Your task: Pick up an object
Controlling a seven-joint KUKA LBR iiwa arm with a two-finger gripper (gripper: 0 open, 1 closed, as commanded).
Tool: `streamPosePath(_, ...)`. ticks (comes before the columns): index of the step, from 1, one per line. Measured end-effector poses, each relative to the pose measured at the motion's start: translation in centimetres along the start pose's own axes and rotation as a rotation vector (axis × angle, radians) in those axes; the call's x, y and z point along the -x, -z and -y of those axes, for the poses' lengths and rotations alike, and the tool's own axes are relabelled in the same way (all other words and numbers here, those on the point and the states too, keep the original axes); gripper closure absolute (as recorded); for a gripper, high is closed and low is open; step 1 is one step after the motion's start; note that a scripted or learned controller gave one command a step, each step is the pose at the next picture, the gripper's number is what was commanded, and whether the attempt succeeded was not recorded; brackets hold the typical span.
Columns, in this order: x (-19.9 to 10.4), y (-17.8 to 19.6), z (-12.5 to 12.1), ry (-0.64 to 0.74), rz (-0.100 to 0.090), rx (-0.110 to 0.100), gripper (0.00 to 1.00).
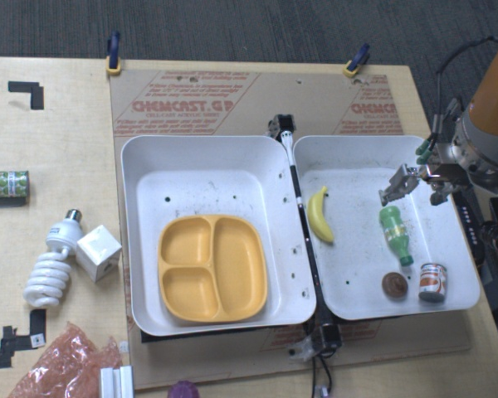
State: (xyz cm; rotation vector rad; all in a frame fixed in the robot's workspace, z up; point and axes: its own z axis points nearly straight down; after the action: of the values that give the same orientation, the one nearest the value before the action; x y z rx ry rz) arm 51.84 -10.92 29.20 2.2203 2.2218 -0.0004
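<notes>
Bottle [395,234], green, lies lengthwise in the right bin [357,160], just below the gripper [405,182], which hovers with nothing between its fingers; how far they are parted cannot be told. A grasp across the narrow body is judged best, with the can [432,282], brown disc [394,284] and banana [319,215] left undisturbed.
</notes>
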Motion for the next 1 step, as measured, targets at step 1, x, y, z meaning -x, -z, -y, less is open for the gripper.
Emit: streamPosePath(1, 0.39, -14.47, -0.48, -0.003, 0.0, -0.001, 0.0)
